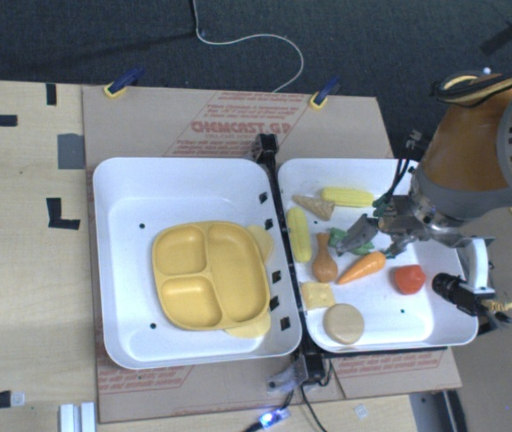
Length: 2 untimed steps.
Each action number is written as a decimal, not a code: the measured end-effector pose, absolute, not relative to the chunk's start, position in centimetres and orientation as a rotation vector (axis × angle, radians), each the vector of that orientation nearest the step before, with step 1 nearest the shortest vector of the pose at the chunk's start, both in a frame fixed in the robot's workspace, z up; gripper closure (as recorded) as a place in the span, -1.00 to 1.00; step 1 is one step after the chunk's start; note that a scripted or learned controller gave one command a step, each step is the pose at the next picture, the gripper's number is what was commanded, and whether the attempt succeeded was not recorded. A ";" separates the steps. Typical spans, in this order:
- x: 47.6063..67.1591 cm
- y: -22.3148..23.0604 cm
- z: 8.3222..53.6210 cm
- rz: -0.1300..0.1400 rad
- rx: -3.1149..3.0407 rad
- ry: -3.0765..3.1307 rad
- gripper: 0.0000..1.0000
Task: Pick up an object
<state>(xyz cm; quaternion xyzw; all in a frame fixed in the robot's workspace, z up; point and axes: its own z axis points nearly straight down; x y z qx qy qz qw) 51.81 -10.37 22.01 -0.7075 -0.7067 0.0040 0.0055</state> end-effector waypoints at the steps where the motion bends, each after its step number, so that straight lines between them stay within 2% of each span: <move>1: 52.1 -10.4 22.5 0.002 -2.218 -2.221 -1.00; 2: 52.0 -10.9 16.3 0.008 -2.217 -2.217 -1.00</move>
